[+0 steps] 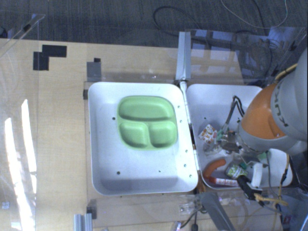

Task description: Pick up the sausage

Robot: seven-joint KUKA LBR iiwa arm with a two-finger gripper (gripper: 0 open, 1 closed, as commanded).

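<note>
The sausage (213,166), orange-red and curved, lies near the front left corner of the right bin (199,105). My gripper (231,147) hangs low over that bin just right of and behind the sausage, under the grey arm with its orange band (260,117). Nothing shows between the gripper and the sausage that tells of a hold.
A green three-compartment tray (147,121) lies in the left bin (103,143). In the right bin a small patterned packet (208,133) sits left of the gripper, a red-and-white tube (226,181) lies at the front wall, and a green-labelled item (236,170) is beside it.
</note>
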